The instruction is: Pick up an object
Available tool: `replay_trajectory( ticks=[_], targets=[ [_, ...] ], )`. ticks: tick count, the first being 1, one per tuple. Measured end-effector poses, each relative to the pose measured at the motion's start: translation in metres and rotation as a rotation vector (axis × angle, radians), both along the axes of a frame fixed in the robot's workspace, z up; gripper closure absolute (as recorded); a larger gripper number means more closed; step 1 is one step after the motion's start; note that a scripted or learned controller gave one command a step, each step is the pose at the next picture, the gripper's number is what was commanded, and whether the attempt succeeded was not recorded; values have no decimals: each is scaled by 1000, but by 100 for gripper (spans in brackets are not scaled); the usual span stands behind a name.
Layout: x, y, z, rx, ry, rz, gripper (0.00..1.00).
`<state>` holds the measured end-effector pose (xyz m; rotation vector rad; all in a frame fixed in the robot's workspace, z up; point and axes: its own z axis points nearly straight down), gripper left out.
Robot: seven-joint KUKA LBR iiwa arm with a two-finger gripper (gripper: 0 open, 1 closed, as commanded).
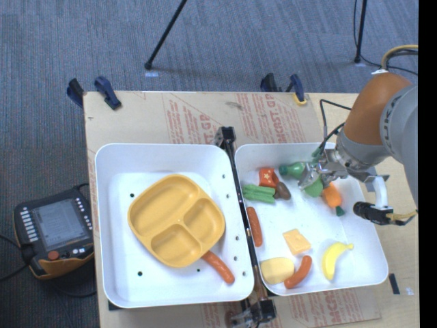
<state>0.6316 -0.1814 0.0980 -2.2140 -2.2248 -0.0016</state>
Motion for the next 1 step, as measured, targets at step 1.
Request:
replay_trajectory(
  ticks=[1],
  targets=[
    [-54, 65, 107, -2, -1, -3, 100]
  ],
)
